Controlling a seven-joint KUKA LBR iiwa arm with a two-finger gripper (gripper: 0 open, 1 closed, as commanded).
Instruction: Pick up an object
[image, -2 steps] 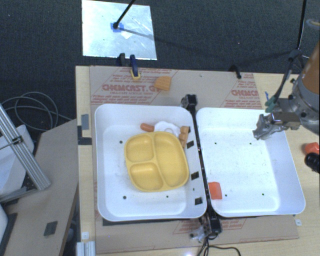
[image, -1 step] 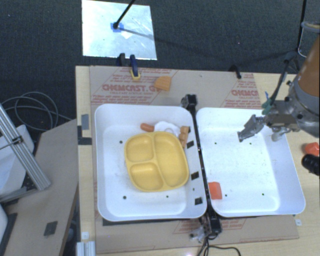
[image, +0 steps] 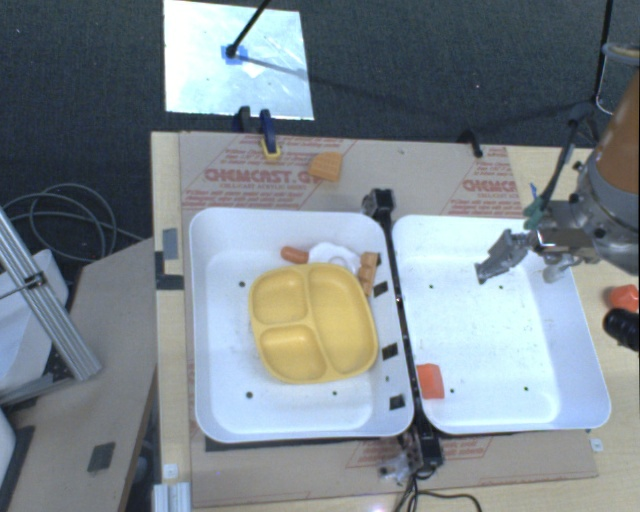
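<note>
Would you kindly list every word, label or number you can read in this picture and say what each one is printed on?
"CHEMCAST G": red print on the brown protective sheet behind the left bin; the rest of the line is cut off.
Red print at the sheet's right rear corner: too blurred to read.
Red print along the front edge: too small to read.

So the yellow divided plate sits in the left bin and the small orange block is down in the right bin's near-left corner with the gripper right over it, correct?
Not quite. The gripper hangs over the upper part of the right bin, well away from the orange block, which does lie in that bin's near-left corner. The yellow divided plate is in the left bin, as you said. The camera view shows this.
</note>
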